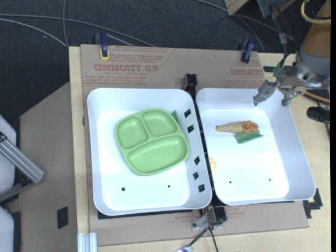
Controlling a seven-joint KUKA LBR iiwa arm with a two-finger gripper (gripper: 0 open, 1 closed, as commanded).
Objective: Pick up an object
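A tan cone-shaped toy with an orange end (239,126) lies in the right bin (294,156), toward its back. A small green piece (249,136) lies right against the toy's front side. My gripper (274,94) hangs over the back right corner of that bin, up and to the right of the toy and apart from it. Its two fingers are spread wide with nothing between them. In the left bin (100,140) rests a green divided plate (152,141) with three compartments.
A small yellow bit (212,164) sits at the right bin's left wall. Black clips line the seam between the bins (193,140). Blue clamps (104,45) hold the brown board at the back. Cables trail across the dark floor behind.
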